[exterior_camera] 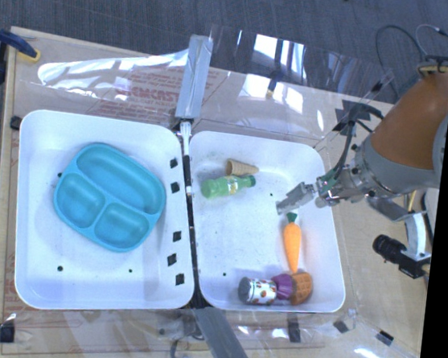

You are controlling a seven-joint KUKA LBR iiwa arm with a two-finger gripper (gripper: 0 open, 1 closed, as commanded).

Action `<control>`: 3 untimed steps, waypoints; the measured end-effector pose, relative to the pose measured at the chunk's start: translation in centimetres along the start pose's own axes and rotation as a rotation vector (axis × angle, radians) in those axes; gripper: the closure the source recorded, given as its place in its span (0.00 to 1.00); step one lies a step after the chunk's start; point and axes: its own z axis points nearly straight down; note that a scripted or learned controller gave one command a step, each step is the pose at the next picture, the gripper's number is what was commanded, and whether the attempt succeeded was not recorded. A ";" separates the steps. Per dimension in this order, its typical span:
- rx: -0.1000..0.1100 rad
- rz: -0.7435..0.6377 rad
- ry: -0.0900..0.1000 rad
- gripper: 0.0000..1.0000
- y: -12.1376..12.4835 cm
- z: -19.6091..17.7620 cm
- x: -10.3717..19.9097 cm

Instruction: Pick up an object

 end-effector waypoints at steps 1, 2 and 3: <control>0.003 -0.055 0.001 0.00 -0.2 4.9 0.2; -0.001 -0.108 -0.001 0.00 -1.2 2.4 0.4; 0.003 -0.180 0.003 0.00 -1.1 15.7 0.4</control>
